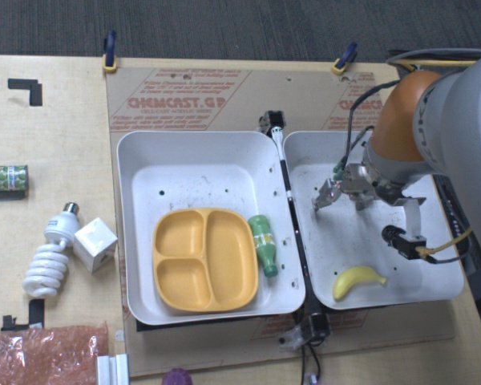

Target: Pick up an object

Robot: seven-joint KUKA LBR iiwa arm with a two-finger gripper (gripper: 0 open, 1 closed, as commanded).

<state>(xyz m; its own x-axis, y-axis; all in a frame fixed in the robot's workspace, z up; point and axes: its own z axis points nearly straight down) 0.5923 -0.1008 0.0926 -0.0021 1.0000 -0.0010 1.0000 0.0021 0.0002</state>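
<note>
A yellow banana [357, 281] lies near the front of the right bin [433, 291]. In the left bin [192, 163] a yellow divided plate [204, 257] rests flat, and a green bottle [263, 244] lies along its right edge. My gripper [341, 199] hangs over the middle of the right bin, behind the banana and well apart from it. Its fingers are spread open with only the white bin floor between them.
On the bench left of the bins are a spiral light bulb [48, 255], a white cube [94, 243], a small green can [10, 180] and a red mesh bag [44, 355]. A black divider [289, 207] runs between the bins.
</note>
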